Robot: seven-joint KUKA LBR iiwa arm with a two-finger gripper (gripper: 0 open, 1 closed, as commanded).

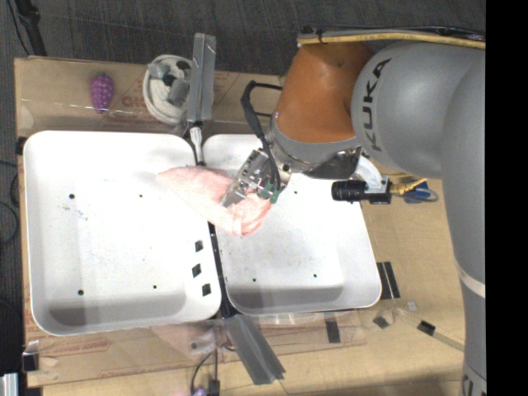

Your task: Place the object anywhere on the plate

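With the pincer (247,190) apparently closed on the pink cloth (210,190) draped across the bins' shared edge, the arm should lift clear before seeking the plate.

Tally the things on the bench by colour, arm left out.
White: 3, the left bin, the right bin, the rope coil
Pink: 1, the cloth across the divider under the gripper
Purple: 1, the grape toy
Total: 5
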